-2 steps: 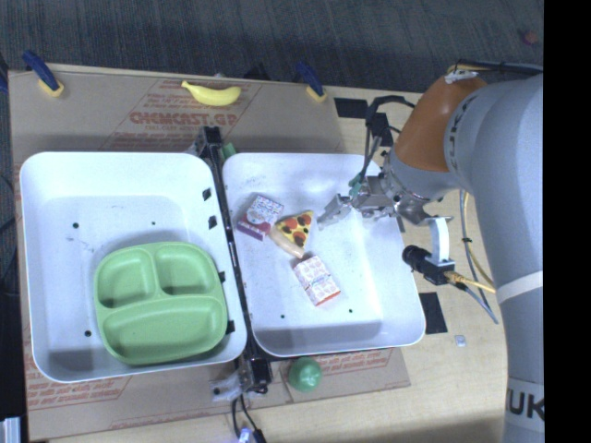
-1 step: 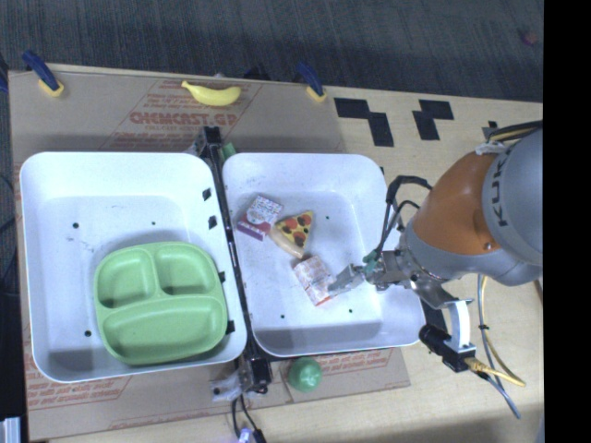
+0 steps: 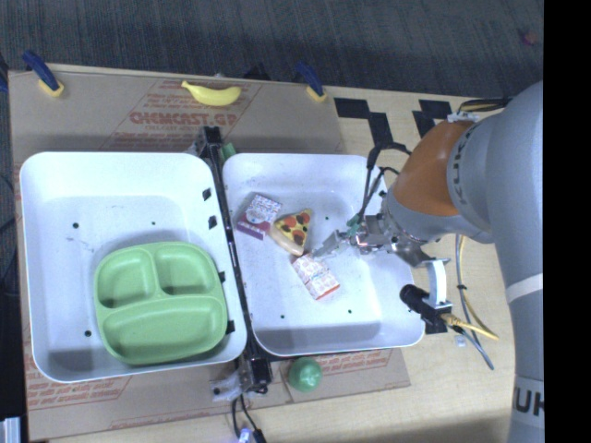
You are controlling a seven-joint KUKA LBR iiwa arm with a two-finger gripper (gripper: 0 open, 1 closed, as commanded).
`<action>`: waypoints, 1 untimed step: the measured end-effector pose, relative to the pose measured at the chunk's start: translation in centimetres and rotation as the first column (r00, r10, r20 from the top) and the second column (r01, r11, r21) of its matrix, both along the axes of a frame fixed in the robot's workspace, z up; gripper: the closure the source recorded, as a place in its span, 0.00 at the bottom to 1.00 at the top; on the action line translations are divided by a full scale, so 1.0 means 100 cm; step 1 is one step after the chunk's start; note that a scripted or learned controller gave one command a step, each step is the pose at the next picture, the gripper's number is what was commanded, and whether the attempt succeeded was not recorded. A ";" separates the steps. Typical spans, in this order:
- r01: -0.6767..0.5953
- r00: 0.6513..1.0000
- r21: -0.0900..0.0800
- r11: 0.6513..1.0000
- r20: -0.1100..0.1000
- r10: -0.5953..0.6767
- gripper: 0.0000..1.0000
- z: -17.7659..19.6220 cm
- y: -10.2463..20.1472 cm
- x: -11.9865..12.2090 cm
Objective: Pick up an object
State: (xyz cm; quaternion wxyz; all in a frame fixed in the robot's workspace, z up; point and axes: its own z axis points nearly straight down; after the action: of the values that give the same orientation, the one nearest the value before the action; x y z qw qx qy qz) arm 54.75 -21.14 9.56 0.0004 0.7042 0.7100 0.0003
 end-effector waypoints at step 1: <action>0.000 1.000 -0.002 1.000 0.007 0.000 0.00 0.001 0.056 0.057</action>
State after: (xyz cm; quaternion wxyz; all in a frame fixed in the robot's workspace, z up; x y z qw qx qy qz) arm 60.44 -15.54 9.63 0.0035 0.7042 0.7099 0.0021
